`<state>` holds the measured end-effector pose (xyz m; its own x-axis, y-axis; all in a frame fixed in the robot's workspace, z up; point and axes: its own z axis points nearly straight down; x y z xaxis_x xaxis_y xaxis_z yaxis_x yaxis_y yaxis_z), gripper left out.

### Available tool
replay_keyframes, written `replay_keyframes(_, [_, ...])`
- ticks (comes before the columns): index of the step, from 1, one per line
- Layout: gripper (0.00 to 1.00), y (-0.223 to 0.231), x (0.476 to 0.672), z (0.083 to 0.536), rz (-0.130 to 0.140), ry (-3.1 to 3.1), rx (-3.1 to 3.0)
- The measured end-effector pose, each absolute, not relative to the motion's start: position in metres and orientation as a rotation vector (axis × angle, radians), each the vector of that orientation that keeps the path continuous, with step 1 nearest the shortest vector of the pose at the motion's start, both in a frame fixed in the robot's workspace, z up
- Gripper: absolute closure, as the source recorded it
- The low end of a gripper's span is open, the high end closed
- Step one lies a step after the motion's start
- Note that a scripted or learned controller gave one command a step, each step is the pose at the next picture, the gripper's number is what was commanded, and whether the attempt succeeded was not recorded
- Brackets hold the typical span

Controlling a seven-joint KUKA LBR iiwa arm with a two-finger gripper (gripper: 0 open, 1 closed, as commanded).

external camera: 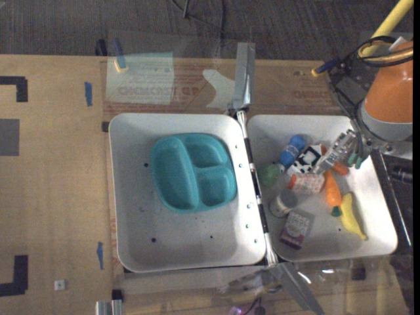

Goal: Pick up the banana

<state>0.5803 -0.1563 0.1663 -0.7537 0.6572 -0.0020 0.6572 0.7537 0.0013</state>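
The banana (352,218), plain yellow and gently curved, lies lengthwise toward the right bin's (387,235) near-right corner, just beside the carrot (333,190). Above the carrot hangs the gripper (336,153); its jaw state cannot be told.

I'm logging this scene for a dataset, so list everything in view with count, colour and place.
bins: 2, white, side by side on the bench
divided plate: 1, teal, in the left bin
banana: 1, yellow, right bin, near its right wall
carrot: 1, orange, just left of the banana
blue bottle: 1, blue, upper part of right bin
green ball: 1, green, right bin, by the divider
small box: 1, dark red, lower part of right bin
arm: 1, grey with orange band, upper right
gripper: 1, above the right bin's upper clutter
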Motion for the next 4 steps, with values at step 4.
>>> replay_keyframes(4, [1.0, -0.111, 0.481, 0.272, 0.003, 3.141, -0.087])
